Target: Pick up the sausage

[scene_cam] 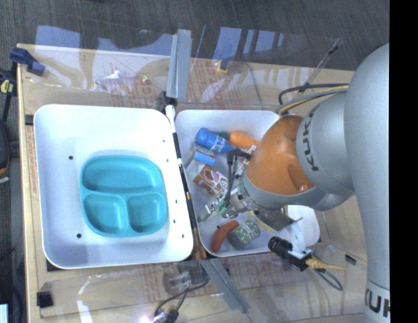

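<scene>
The sausage point(223, 235), reddish-orange and short, lies near the front edge of the right bin point(188, 123), tilted with one end toward the front. My gripper point(222, 206) hangs low over the bin's middle, just above and behind the sausage, among the clutter. Nothing is visibly held. The grey arm with its orange band covers the right half of this bin.
A green-grey packet point(248, 233) touches the sausage's right side. Behind the gripper lie a brown packet point(212, 179), a small blue item point(203, 157), a blue can point(210, 138) and an orange piece point(242, 140). The left bin point(54, 133) holds a teal divided tray point(123, 194).
</scene>
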